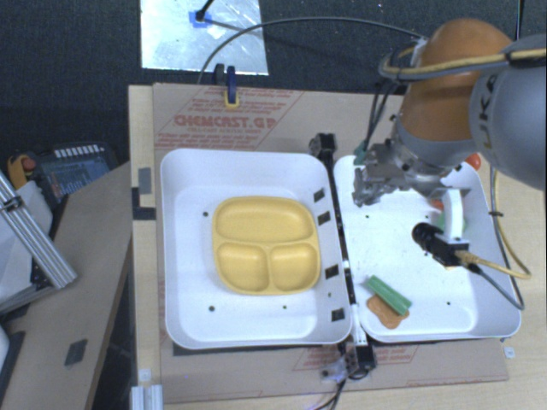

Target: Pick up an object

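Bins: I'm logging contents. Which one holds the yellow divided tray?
The left bin holds the yellow tray; the right bin holds small loose items instead.

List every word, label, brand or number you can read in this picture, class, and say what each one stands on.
"CHEMCAST GP" in red, upside down, on the brown protective sheet behind the left bin.
"UK" in dark letters, part of a cut-off word, on the grey arm.
Smaller red print around the brand: too small to read.
Red print on the sheet's front edge, below the bins: too blurred.
Device at the left: markings unreadable.
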Tool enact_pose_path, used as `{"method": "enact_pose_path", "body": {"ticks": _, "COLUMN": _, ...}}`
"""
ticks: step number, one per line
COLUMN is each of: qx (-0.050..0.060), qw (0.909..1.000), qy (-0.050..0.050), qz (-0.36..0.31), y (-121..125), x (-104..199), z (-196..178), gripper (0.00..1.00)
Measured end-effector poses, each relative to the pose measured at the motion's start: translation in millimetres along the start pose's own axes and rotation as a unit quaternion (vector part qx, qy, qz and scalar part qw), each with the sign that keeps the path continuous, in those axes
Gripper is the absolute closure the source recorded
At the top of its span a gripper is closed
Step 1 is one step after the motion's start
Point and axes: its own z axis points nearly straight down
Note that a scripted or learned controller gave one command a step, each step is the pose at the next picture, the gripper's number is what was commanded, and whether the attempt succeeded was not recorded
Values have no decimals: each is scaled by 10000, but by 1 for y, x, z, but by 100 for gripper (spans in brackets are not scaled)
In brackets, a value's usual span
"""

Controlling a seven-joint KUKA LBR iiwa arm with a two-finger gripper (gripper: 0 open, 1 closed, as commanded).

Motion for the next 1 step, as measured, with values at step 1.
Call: {"method": "enact_pose_path", "body": {"ticks": 1, "qx": 6, "qw": 10000, "qy": 6, "qz": -13, "y": -11, "x": 59, "z": 8, "gripper": 100}}
